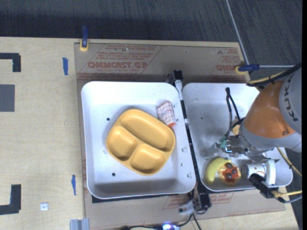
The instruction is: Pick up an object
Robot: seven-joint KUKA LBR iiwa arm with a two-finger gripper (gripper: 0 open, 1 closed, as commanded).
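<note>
Toy: a yellow, rounded thing with a red and dark patch lay at the near edge of the right bin, just left of the wrist.
Gripper: it hung low in the right bin, just above and right of the toy; whether it was apart or together could not be told, and nothing showed in its grasp.
Arm: grey with an orange band, it came in from the right over the right bin.
Tray: yellow, with three hollows, it lay tilted in the middle of the left bin.
Packet: small, white and red, it touched the tray's far right rim.
</note>
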